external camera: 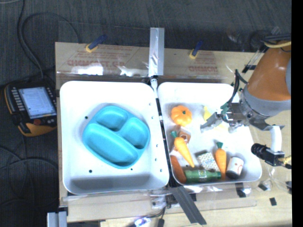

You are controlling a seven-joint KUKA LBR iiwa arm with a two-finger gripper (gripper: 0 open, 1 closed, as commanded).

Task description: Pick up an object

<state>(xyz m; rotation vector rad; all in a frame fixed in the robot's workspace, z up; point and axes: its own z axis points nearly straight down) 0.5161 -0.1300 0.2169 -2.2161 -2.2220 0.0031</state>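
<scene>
Bench: a wooden board (222,60) on dark carpet, bearing two white bins side by side; a teach pendant (31,105) lies on the floor off to the far side.
Targets: no one object is named, so any toy in the right bin (163,126) will do. They crowd its near half and the divider side.
Nearest the jaws: a small yellow piece (207,112) just beside the fingertips, towards the divider; a pumpkin (181,115) a little beyond it.
Below the jaws: a small carrot (220,158), a checked block (206,160), a can (235,166), a green bottle (201,175), all packed close, some touching.
Further from the jaws: a long carrot (183,150) lying aslant against the divider wall, a red item (176,167) beneath it.
Gripper (218,119): low over the bin's open middle, nothing visibly between the fingers. They seem slightly spread, but at this angle I cannot tell for sure.
Left bin (68,136): holds a blue divided tray (116,135), well apart from the jaws.
Progress: judged early; nothing is lifted.
Risks: the jaws sit over bare floor, so closing here would likely catch nothing. The yellow piece looks small and flat, apt to slip out. In the crowded near row a finger could land on a neighbour, shoving things aside or pinching two at once. The round pumpkin may roll from an off-centre pinch.
</scene>
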